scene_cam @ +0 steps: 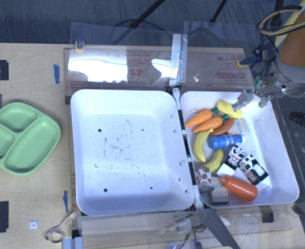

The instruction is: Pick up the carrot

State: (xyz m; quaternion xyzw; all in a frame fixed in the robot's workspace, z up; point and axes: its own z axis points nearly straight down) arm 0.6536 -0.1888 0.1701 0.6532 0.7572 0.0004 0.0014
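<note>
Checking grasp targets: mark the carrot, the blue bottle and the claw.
carrot (204, 120): camera view, middle of the orange body.
blue bottle (225, 141): camera view, middle of its side.
claw (252, 98): camera view, midway between fingertips.

Bright overhead light; glare on clear panel (116, 66) behind bins; image slightly soft.

Glossy orange plastic carrot (204, 120) just below the metal gripper (251, 99), in a smooth, shallow white plastic bin (282, 154)
</note>
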